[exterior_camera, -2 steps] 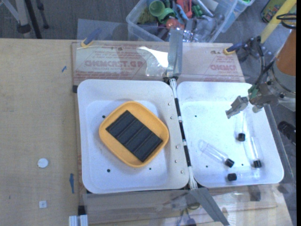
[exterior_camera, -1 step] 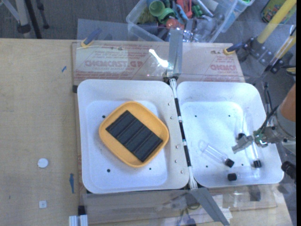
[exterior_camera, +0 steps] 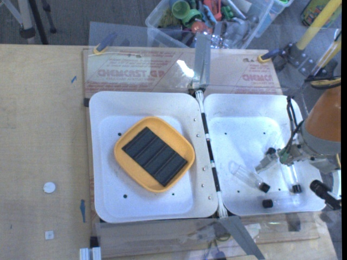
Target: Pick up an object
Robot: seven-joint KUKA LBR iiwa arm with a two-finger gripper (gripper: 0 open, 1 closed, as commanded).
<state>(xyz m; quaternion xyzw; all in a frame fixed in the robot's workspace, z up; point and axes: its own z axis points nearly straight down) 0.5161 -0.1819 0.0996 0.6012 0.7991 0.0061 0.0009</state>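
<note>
A wooden bench (exterior_camera: 38, 118) carries two shallow white bins side by side, with a clear tub of bright toys (exterior_camera: 217, 7) at twelve o'clock beyond them. In the camera view the left bin (exterior_camera: 103, 199) holds a yellow tray with a dark ribbed inset (exterior_camera: 154, 154), untouched, while the gripper (exterior_camera: 276, 161) hangs low over the right bin (exterior_camera: 238, 118) at about four o'clock. Whether it is clenched or released I cannot tell, though nothing appears lifted, so the pick seems not yet done.

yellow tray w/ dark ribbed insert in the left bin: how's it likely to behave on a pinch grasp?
The yellow tray looks rigid and flat, so probably stiff, not floppy. It is wide next to the gripper, so only a rim pinch seems feasible; it may tilt. Its glossy surface could slip.
</note>
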